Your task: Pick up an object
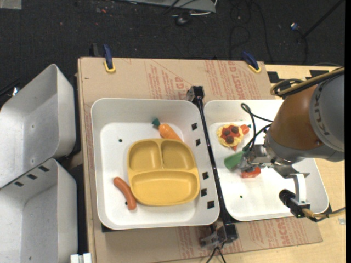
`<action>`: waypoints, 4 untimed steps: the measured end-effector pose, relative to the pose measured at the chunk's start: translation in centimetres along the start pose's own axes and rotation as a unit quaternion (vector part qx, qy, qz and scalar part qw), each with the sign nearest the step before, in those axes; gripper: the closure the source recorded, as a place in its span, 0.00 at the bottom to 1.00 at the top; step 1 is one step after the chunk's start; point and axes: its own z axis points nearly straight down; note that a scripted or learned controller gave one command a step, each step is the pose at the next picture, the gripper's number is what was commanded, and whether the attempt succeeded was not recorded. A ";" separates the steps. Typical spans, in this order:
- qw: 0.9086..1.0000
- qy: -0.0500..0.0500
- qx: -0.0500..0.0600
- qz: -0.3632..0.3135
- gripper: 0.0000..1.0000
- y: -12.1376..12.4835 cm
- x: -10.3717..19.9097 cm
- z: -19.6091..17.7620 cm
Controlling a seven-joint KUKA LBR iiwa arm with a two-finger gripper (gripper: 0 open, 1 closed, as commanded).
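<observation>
Red & green toy bits lie right under the hand (251, 163) in the right bin (263, 210): a green piece (234, 160) pokes out on the side facing the other bin, a red piece (251, 172) sits just below the hand's tip, touching or nearly so. The arm's brown wrist housing covers most of the hand, so can't tell how wide it stands or whether anything is caught in it; nothing plainly hangs from it.

Likely step: closing in on one of these two for the pick. To do it well, imo:
- Commit to one target. Green & red lie close together; straddling both risks a weak pinch or a shove. The red piece is nearest the tip.
- Come straight down, w/ the hand centred over the piece, not the gap between the two.
- Small flat toys slip easily; go down to the bin floor before closing, then lift slowly & check the thing comes up.

Beyond the hand, toward the back rim of the same bin, sits a small pizza toy (231, 135), apart from the pair. Across the divider, well away from the hand, the left bin (109, 212) holds a yellow divided tray (162, 171), a carrot (168, 130) & a sausage (125, 192). No need to go there.
</observation>
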 end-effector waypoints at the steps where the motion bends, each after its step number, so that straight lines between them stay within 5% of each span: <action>1: 1.000 0.010 0.016 -0.007 1.00 -0.4 -0.1 -6.0; 3: 1.000 0.010 0.015 -0.008 1.00 -0.4 0.4 -16.2; 4: 1.000 0.012 0.019 -0.010 1.00 -0.3 6.7 -15.4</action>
